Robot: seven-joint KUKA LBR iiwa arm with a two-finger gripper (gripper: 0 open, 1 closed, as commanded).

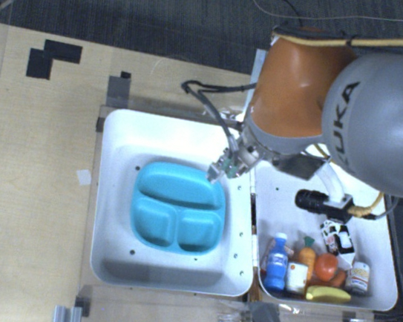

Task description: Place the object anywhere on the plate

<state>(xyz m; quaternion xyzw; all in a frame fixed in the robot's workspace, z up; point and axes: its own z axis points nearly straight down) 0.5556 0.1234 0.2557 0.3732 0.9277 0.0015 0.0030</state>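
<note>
A light blue plate (pixel 177 207) with three compartments lies in the left white bin (pixel 109 203). My gripper (pixel 224 167) hangs over the plate's far right corner, close to the wall between the two bins. The grey arm with its orange band (pixel 296 81) reaches in from the upper right and covers the far part of the right bin. At this size I cannot see whether anything is in the gripper.
The right bin (pixel 382 296) holds several small items in its near corner: a blue bottle (pixel 276 261), a red tomato-like ball (pixel 325 266), a yellow banana (pixel 328 294), a small jar (pixel 357 277) and a black-and-white piece (pixel 338 237). Cables (pixel 203 97) trail behind the bins.
</note>
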